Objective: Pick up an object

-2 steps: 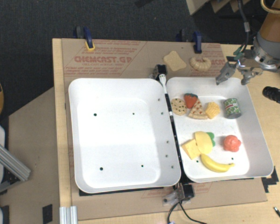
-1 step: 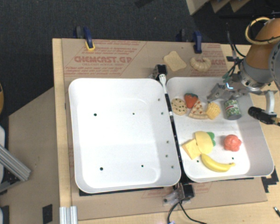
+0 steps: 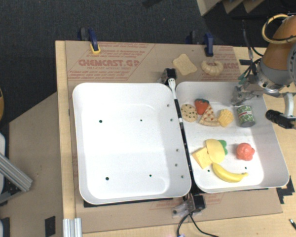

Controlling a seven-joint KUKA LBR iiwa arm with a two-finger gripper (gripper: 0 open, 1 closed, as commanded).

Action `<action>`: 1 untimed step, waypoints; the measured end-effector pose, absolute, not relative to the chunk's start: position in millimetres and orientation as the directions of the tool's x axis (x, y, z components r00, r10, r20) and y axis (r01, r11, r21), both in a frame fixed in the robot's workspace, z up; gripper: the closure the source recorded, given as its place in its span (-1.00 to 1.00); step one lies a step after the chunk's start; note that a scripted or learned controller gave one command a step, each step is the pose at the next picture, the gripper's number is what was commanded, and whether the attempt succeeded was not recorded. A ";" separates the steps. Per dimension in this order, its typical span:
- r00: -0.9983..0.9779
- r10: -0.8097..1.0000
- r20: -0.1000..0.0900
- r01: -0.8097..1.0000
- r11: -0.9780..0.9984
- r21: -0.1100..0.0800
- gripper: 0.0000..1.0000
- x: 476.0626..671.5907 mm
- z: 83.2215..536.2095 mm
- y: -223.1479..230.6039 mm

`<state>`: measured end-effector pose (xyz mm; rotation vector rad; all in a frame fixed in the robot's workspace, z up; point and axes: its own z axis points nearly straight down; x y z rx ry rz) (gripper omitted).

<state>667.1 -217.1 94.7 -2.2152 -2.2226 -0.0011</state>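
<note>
The right bin (image 3: 274, 147) holds several toy foods. A cookie (image 3: 189, 112), a strawberry (image 3: 202, 105), a pizza slice (image 3: 209, 118) and a corn cob (image 3: 226, 117) lie in a row at its far side. A small can with a green label (image 3: 245, 116) stands at the right end of that row. Nearer the front are a yellow fruit with a green leaf (image 3: 216, 149), a cheese wedge (image 3: 202, 158), a banana (image 3: 228, 174) and a red tomato (image 3: 245, 151). My gripper (image 3: 240, 98) hangs at the bin's far right corner, just behind the can, with nothing visibly held.
The left bin (image 3: 84, 132) lies beside the right one. A bread slice (image 3: 184, 64) and a bagel (image 3: 212, 66) rest on the cardboard behind the bins. Blue clamps (image 3: 207, 43) stand at the board's far edge. The arm (image 3: 281, 58) enters from the upper right.
</note>
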 end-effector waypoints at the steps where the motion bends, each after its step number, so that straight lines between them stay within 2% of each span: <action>1: 0.000 1.000 -0.003 1.000 0.000 0.005 1.00 667.5 117.0 -223.9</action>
